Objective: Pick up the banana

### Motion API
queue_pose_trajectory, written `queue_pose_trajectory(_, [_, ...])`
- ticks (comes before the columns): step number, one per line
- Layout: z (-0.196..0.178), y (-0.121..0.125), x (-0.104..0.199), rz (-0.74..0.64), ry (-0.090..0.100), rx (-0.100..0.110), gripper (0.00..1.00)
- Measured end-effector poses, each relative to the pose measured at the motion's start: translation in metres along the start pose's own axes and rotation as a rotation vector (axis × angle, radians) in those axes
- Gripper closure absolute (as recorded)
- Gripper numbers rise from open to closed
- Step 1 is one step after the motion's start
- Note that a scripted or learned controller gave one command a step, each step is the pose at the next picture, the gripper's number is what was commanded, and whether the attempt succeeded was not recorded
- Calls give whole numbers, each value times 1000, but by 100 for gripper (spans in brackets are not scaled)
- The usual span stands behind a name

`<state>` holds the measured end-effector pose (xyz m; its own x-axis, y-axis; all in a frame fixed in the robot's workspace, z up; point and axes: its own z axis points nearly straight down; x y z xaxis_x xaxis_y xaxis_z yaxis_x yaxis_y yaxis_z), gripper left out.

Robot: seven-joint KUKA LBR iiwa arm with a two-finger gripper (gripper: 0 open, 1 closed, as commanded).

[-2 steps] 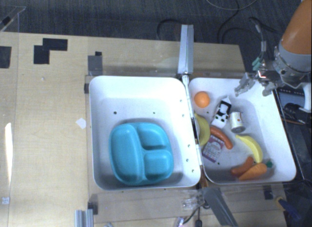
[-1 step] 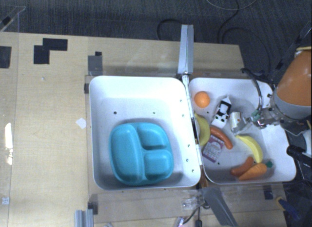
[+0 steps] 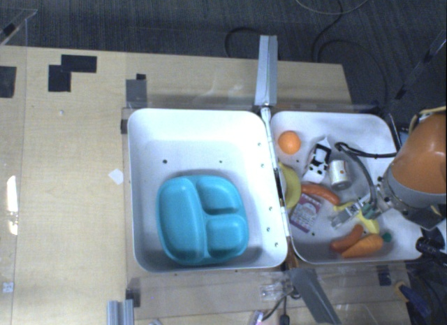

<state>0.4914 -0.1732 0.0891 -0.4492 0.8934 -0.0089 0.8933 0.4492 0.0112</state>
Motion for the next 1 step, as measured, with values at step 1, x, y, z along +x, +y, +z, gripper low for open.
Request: queue_pose_trajectory(1, [-12, 3, 0, -2, -2, -6, 100])
